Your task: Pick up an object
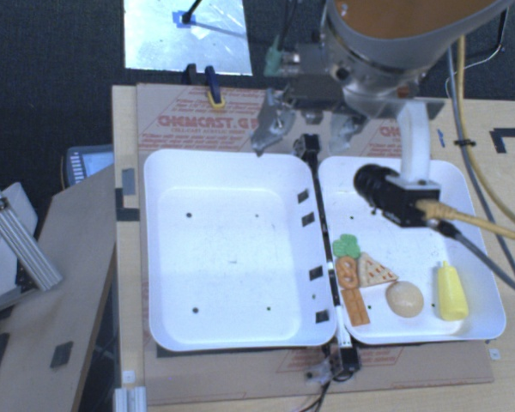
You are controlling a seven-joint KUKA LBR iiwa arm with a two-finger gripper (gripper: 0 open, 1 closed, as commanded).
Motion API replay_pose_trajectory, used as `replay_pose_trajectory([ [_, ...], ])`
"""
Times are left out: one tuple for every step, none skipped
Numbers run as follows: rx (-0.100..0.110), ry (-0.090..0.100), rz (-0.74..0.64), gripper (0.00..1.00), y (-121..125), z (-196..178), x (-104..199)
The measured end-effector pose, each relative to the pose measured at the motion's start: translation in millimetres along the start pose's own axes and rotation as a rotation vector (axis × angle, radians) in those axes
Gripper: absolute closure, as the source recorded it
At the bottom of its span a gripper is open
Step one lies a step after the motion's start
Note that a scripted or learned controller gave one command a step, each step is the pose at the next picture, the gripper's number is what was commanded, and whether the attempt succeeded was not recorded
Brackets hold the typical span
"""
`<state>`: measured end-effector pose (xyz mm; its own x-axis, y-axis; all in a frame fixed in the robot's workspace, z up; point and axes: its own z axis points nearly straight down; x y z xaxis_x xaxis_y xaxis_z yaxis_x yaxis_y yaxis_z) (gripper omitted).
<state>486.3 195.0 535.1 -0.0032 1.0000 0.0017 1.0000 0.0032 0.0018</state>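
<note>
Gripper [299, 147]: above the far rim where the two bins meet, fingers spread wide, nothing between them as far as the blurred view allows.

Right-hand bin [491, 316], near corner by the divider:
- green piece [347, 245], nearest the gripper but well apart from it;
- pretzel [346, 270], touching the green piece;
- orange strip [354, 305], just below the pretzel;
- triangular slice [377, 271], beside the pretzel;
- beige round item [404, 299], lying apart;
- yellow bottle [451, 291], lying apart, closest to the outer wall.

Left-hand bin [154, 230]: adjoining.
</note>
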Motion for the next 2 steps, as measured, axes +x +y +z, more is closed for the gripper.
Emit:
replay_pose_trajectory([
  [0.0, 0.0, 0.0, 0.0, 0.0, 0.0, 0.0],
  [0.0, 0.0, 0.0, 0.0, 0.0, 0.0, 0.0],
])
